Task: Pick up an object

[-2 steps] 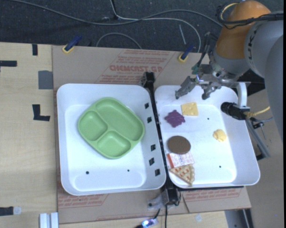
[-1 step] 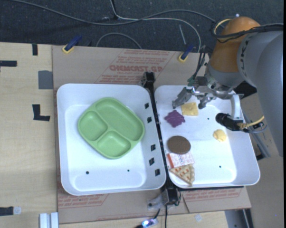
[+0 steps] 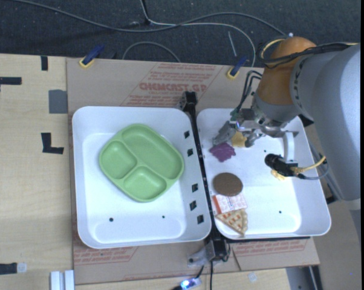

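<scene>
My gripper [image 3: 235, 139] is down in the far left part of the right bin [image 3: 291, 213], its two fingers spread apart, so it is open. A small yellowish thing [image 3: 239, 139] shows in the gap between them, and I cannot tell whether either finger touches it. A purple object [image 3: 222, 152] lies just in front of the left finger. Nearer the bin's front sit a brown round disc [image 3: 228, 184], a red-and-white packet [image 3: 225, 203] and a tan waffle-like wedge [image 3: 235, 221].
A green divided plate [image 3: 142, 161] lies in the left bin [image 3: 91, 216]. The black divider [image 3: 197, 162] between the bins runs close to the gripper's left side. The right bin's right half is bare white floor.
</scene>
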